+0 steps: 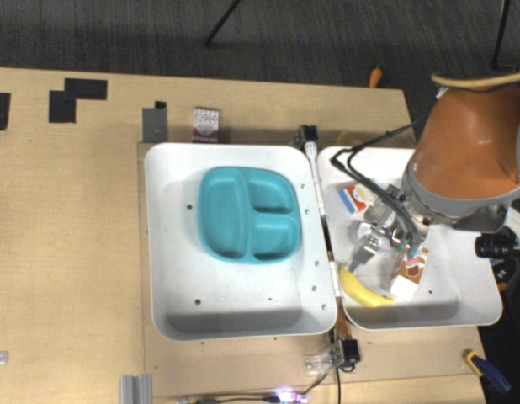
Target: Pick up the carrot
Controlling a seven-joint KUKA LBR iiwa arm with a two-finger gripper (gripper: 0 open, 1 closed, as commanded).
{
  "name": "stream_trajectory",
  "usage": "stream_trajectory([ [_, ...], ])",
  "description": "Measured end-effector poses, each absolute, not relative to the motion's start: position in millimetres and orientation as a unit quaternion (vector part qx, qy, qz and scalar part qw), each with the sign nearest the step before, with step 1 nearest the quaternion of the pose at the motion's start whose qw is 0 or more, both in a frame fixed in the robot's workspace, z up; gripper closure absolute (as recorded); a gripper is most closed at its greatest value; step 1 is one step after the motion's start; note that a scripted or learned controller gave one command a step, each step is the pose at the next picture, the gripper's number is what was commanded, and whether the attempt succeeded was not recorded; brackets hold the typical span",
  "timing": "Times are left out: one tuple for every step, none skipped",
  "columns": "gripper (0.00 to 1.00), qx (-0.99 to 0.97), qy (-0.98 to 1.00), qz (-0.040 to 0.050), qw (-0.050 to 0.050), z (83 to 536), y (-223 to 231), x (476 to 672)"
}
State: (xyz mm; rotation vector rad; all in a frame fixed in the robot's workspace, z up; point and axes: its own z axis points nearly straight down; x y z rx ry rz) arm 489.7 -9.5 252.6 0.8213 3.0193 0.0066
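Big pale wooden counter (66, 251) fills the scene, black patches at its far left. The arm (474, 141), smooth orange dome over grey, leans in from the right above the right bin (462, 310). Left bin (172, 310), glossy white plastic with rounded corners, carries a turquoise divided plate (247, 213) with three compartments. Gripper (365, 251) hangs low in the right bin just above a yellow banana (361, 290); whether it's open or closed, I can't tell. A small red-and-white packet (354, 197) lies nearby, print unreadable. The carrot can't be made out; an orange-white piece (410, 269) beside the gripper is half-hidden.
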Motion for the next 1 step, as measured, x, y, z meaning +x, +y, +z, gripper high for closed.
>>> stream_trajectory([
  [0.00,0.328,0.945,0.0024,0.004,248.0,25.0,488.7],
])
